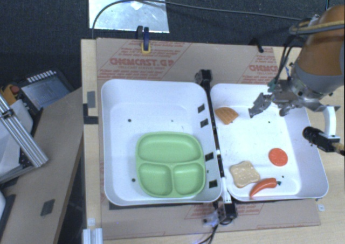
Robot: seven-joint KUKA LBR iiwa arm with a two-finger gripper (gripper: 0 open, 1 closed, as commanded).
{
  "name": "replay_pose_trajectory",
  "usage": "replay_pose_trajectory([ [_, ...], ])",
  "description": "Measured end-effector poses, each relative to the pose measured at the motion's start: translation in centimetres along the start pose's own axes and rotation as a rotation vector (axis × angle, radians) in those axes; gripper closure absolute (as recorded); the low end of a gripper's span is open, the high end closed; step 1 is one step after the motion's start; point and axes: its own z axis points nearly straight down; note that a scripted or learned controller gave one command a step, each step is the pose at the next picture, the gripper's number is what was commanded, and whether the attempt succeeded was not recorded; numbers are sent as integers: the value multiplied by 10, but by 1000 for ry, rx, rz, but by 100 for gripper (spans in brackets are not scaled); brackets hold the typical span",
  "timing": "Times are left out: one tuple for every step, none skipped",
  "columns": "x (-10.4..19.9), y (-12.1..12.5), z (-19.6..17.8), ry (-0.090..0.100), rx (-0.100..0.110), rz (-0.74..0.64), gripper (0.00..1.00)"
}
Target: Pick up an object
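Two white bins (161,89) share the bench; the gripper (272,104), fingers spread and holding nothing, should drop squarely over the pastry (227,114) before closing.

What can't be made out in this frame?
- Gripper: fingers small and dark in the camera view, so open or shut is unclear.
- Arm: cut off by the right edge.
- Orange-tan piece in the right bin: too small to identify.

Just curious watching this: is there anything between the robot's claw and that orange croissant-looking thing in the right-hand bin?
No. In the camera view, bare white bin floor separates the gripper from the croissant.
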Motion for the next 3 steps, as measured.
replay_pose_trajectory([
  [0, 2, -6, -1, -11, -2, 0],
  [7, 9, 51, 0, -8, -2, 0],
  [9, 14, 93, 0, -9, -1, 0],
])
